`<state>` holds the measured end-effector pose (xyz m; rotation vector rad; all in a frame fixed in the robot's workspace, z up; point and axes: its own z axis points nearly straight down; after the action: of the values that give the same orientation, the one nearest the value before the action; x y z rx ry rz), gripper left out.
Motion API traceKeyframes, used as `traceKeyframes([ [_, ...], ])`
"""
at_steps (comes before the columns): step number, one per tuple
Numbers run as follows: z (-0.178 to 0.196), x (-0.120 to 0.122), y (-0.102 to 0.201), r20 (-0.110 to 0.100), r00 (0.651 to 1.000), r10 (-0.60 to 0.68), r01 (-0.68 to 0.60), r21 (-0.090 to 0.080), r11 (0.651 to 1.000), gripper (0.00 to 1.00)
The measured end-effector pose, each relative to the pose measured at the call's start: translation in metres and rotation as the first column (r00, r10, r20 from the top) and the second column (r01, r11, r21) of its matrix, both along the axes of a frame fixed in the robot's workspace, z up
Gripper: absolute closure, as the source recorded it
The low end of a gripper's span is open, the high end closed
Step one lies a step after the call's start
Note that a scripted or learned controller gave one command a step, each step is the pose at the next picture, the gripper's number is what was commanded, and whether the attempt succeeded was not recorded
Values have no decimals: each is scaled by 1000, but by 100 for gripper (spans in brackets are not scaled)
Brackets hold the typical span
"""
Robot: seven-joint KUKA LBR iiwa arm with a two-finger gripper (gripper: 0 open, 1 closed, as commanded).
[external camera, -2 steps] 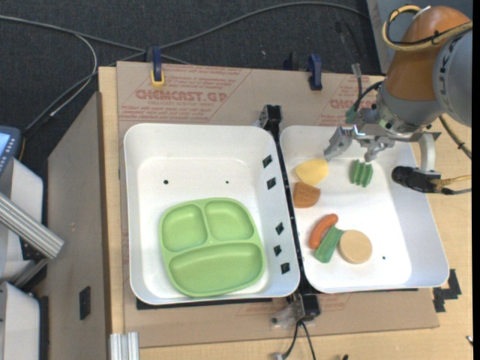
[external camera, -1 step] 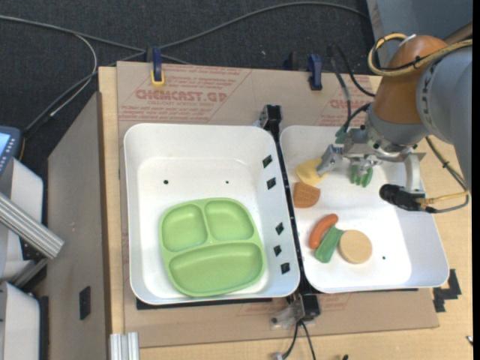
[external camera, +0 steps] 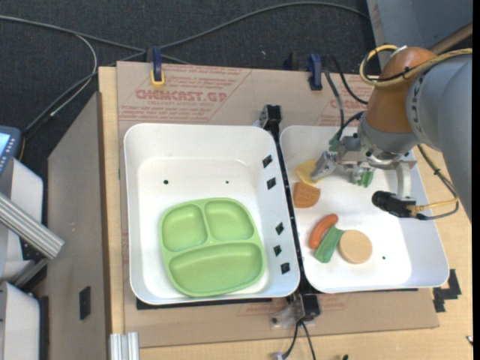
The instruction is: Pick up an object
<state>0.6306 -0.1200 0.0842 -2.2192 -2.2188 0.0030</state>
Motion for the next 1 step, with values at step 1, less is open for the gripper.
traceKeyframes([
  [1,12,1,1,3,1000,0,0,1,1000,100],
])
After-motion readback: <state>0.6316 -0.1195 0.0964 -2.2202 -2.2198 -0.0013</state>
